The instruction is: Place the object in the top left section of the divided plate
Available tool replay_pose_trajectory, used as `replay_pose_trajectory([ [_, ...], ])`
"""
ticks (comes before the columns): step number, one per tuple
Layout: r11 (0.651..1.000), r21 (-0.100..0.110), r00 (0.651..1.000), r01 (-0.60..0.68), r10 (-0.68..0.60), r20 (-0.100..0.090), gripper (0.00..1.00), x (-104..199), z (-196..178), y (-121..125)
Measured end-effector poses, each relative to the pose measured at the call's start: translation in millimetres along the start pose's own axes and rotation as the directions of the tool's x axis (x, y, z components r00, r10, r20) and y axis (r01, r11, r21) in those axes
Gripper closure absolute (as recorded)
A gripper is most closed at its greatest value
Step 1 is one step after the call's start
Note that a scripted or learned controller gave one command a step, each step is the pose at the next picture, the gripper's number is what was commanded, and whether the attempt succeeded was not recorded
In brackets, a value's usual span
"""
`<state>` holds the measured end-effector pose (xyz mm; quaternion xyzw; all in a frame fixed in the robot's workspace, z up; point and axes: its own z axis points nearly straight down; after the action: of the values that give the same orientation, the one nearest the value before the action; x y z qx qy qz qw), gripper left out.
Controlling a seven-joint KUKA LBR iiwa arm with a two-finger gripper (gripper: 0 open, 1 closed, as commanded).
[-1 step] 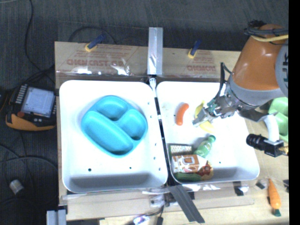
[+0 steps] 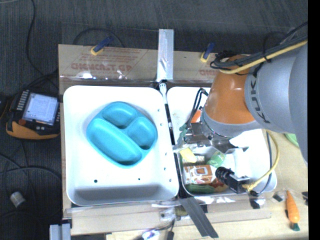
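Bench (image 2: 115,64) carries a brown cardboard sheet with red print at its far side, held by a blue clip (image 2: 101,45) at left and another clip (image 2: 207,53) toward right. Two shallow white bins sit side by side on it: left bin (image 2: 80,184), right bin (image 2: 176,104), touching along a central divider. A metal strip (image 2: 165,54) stands at the far edge above the divider. An orange carrot-like item (image 2: 292,212) lies on bare wood at the near right corner.

"KU", white letters on the grey arm (image 2: 280,101); red print on the cardboard (image 2: 107,66), illegible.
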<state>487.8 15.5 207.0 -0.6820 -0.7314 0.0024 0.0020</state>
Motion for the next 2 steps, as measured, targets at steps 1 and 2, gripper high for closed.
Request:
replay_pose_trajectory([
  [1, 0.997, 0.002, 0.997, -0.079, 0.079, 0.001, 1.00, 102.9, 29.6, 1.3],
  [2, 0.999, 0.000, 0.999, -0.034, 0.034, 0.003, 1.00, 155.7, 6.4, 5.3],
])
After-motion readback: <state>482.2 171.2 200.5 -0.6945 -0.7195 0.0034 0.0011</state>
